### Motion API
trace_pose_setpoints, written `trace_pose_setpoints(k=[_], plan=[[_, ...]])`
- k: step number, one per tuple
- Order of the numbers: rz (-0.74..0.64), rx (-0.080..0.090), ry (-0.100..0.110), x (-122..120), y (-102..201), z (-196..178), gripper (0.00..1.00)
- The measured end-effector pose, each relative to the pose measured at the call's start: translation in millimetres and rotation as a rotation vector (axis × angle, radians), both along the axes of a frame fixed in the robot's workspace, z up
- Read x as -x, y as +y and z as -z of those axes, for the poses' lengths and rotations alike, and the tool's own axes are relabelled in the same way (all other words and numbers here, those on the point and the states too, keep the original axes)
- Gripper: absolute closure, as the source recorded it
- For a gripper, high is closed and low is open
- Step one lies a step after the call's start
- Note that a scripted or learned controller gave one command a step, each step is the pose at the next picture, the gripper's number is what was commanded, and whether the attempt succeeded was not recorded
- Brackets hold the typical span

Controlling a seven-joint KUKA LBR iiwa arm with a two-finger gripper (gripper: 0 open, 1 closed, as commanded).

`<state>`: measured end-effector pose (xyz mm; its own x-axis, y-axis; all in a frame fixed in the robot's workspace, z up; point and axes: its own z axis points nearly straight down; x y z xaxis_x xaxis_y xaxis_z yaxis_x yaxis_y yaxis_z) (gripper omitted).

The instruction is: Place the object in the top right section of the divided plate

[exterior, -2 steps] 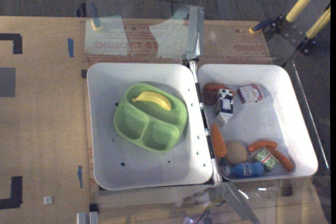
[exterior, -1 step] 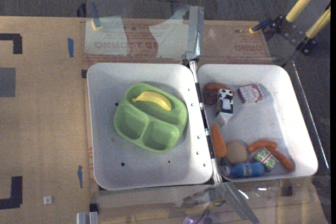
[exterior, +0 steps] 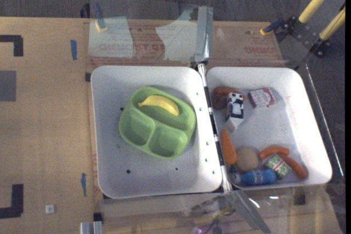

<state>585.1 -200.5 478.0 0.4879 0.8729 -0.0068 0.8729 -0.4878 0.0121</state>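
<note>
White left bin (exterior: pixel 109 172) holds green divided plate (exterior: pixel 157 122); banana (exterior: pixel 159 103) inside.

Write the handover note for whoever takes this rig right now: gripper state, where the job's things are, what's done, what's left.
Gripper: not in the camera view at this moment, so nothing is being carried over the bins.
Divided plate: green, three sections, sitting in the left bin.
Banana: lying in the plate's large upper section, which spans its top right.
Right bin: holds the other items, including a carrot, a potato, sausages, a cow-print carton, a pink carton and a blue bottle.
Done: judging by how things lie, the banana looks placed.
Left: confirm that section is the intended one; the two lower sections hold nothing.
</note>
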Motion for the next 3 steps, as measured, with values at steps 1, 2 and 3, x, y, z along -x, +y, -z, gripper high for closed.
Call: trace_pose_setpoints(k=[1, 2, 3], plan=[[-0.005, 0.003, -0.002, -2, 2, -11, 1.0], [-0.009, 0.006, -0.005, -3, 4, -22, 1.0], [-0.316, -0.011, 0.01, 39, 32, 43, 1.0]])
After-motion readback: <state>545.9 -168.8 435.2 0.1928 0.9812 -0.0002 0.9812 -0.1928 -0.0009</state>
